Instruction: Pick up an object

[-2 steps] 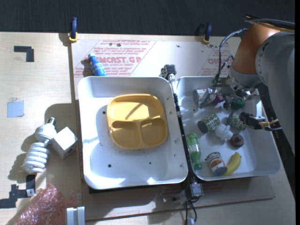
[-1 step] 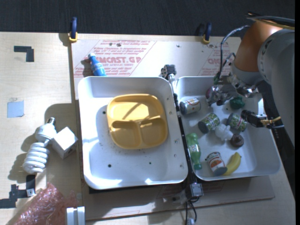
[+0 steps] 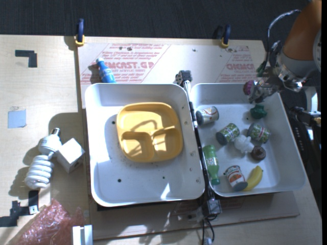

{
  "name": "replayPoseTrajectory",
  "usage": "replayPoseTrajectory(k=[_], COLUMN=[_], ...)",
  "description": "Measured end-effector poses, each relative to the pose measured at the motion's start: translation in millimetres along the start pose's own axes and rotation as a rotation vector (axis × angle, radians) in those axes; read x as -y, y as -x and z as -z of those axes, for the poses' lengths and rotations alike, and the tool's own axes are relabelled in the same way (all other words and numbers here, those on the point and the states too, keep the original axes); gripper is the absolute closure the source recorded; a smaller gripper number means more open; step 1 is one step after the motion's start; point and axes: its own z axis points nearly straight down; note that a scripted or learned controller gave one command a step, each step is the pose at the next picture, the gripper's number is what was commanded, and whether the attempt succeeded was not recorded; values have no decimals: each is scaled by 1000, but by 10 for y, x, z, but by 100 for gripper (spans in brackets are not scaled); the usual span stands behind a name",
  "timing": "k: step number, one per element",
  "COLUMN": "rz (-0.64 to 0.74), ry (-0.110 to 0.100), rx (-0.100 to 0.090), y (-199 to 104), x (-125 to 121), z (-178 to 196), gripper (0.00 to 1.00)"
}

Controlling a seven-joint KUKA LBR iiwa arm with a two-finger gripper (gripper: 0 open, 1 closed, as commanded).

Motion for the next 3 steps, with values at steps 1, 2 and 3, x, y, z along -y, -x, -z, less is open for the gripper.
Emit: replayPoseTrajectory(k=[1,2,3], rz=[1,3,1], ry=[0,0,0], rx=[0,0,-2], y=[-1,-3,535], x=[0,-143,268], z=[0,-850,-730], gripper=[0,0,0])
